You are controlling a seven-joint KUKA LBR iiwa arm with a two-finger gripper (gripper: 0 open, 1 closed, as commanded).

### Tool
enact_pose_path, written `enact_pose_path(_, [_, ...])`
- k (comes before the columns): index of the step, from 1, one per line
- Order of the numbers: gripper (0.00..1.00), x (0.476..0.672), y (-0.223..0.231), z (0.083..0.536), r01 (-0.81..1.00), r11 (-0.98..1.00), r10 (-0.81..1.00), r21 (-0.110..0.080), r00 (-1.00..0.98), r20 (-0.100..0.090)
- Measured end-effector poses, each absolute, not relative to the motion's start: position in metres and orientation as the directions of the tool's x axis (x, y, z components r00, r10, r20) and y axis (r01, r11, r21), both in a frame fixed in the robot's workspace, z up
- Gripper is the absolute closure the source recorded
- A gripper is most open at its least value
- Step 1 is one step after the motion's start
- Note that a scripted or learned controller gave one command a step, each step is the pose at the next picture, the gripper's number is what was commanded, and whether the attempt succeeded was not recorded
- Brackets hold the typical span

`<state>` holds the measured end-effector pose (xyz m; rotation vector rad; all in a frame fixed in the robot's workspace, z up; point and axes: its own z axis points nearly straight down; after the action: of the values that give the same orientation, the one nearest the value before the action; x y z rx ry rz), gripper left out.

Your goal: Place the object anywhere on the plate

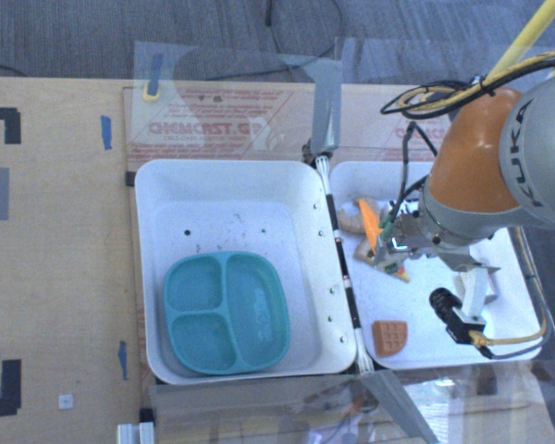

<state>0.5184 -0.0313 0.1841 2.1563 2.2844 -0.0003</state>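
**Robot arm low over the right bin, teal plate in the left bin**

Bins, two of them, shallow and white, sit side by side on a tan surface [55, 276]. The left bin [157, 188] holds a teal plate [226, 312] with three compartments, lying flat toward the bin's near-left corner. Small dark specks dot the bin floor above it.

The right bin [416, 340] holds the small things. An orange, carrot-like piece [369, 222] lies tilted near the bin's left wall, beside a pale beige piece [350, 217]. A flat, orange-brown, waffle-like piece [389, 337] rests well apart from them, near the bin's front edge.

The grey arm with its orange band [476, 160] reaches in from the right and covers much of the right bin. Its gripper [395, 252] is down among a small cluster of things just below the carrot-like piece. The arm's body hides the fingers, so whether they are open, closed or holding anything cannot be told.

A black cable end [449, 314] hangs over the bin's right side. Blue tape marks [105, 132] and black corner marks [7, 123] dot the surface.
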Motion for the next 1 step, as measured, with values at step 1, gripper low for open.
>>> enact_pose_path(1, [1.00,0.5571,0.0475,0.2344,0.815,0.580,0.815,0.004,-0.580,-0.002])
